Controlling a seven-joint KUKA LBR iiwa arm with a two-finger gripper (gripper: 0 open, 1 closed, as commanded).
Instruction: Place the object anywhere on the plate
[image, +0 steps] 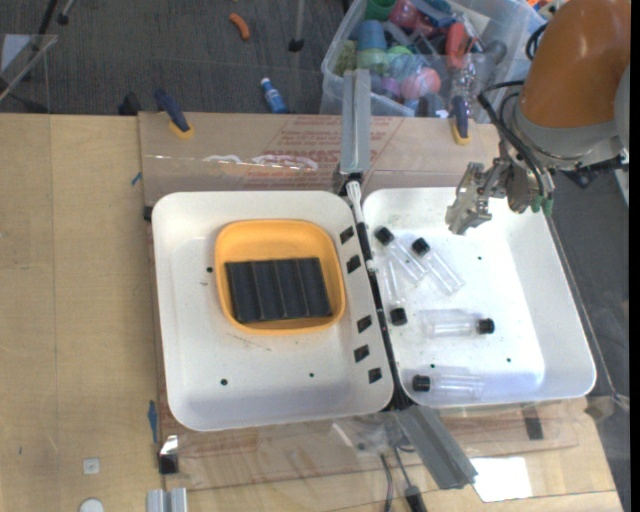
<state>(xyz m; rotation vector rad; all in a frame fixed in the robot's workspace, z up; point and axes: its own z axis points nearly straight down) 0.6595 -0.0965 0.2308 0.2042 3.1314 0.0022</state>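
Vials first: one clear, black-capped vial (448, 381) lies at the right bin's (560, 340) near edge, another (455, 324) just beyond it, then a loose cluster of vials (415, 262) below and left of the fingers. Gripper (468, 208) hovers over the bin's far side, fingers apart, clamped on nothing. Well left of them, the orange plate (278, 237) carries a black ridged block (278, 288).

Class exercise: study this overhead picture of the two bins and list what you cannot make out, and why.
- Gripper in the camera view: too small and blurred to tell how its jaws stand.
- Clear vials in the right bin: transparent against white, so outlines and exact count are uncertain.
- Arm: cut off by the top right edge.
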